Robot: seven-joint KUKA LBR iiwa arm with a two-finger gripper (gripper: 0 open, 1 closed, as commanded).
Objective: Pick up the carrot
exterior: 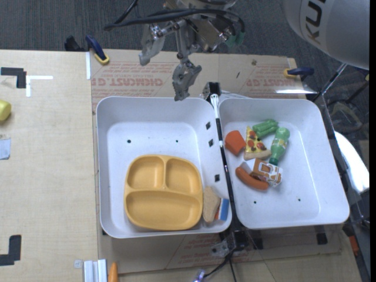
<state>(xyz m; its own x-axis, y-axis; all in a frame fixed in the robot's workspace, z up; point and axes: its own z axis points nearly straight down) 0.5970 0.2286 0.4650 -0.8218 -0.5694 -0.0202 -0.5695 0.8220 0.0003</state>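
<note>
The carrot (pixel 235 141) is a short orange chunk lying at the left side of the right bin (pixel 305 207), close to the wall between the two bins. It touches a pizza slice (pixel 254 143) on its right. My gripper (pixel 161 77) hangs above the far rim of the left bin (pixel 111 175), up and to the left of the carrot and well apart from it. Its two fingers (pixel 187 80) are spread wide, so it is open, and nothing is between them.
Around the carrot lie a green vegetable (pixel 265 126), a green bottle (pixel 279 144), a small carton (pixel 268 171) and a sausage (pixel 251 179). The left bin holds a yellow divided plate (pixel 163 191) and a bread slice (pixel 211 204). A yellow object (pixel 3 110) sits far left.
</note>
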